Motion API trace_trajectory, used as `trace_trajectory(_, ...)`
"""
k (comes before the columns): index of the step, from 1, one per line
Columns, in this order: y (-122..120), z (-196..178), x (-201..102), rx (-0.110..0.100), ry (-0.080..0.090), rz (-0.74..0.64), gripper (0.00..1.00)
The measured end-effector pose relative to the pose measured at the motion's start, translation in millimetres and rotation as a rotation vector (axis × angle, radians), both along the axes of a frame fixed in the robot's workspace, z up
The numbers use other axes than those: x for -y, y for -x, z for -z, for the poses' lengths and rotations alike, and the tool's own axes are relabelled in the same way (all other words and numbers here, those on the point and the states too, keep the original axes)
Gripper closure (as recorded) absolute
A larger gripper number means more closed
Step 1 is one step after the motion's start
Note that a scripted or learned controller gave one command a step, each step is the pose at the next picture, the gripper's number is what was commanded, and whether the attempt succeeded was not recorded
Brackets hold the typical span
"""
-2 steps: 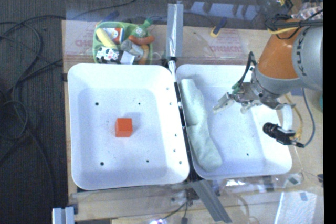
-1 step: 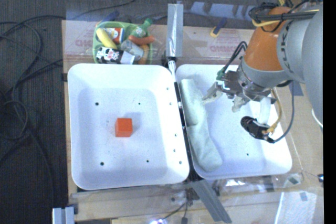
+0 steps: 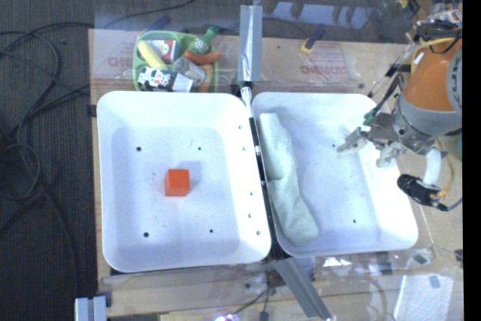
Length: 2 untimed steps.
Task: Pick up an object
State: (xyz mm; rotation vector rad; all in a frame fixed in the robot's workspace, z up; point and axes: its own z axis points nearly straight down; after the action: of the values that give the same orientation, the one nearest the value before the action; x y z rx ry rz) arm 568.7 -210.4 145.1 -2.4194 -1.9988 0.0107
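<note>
An orange cube (image 3: 177, 182) lies near the middle of the left bin (image 3: 120, 237). In the right bin (image 3: 391, 229), a pale, crumpled cloth (image 3: 284, 177) stretches along the left wall. The arm with its orange band (image 3: 432, 83) hangs over that bin's right side. My gripper (image 3: 366, 150) is above the bin floor, well to the right of the cloth. Its two fingers (image 3: 348, 144) are spread open with nothing between them.
Behind the left bin sits a green basket (image 3: 176, 60) of small toys. A metal post (image 3: 250, 49) rises between the bins at the back. A small yellow and blue item (image 3: 312, 41) lies on the bench behind the right bin. Cables (image 3: 30, 154) trail on the floor at left.
</note>
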Motion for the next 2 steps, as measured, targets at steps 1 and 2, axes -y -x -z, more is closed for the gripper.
trace_trajectory(1,22.2,53.7,-44.0,0.020,0.006,0.097,0.00)
trace_trajectory(2,-44.6,25.3,-108.3,0.001,-0.001,0.054,0.00)
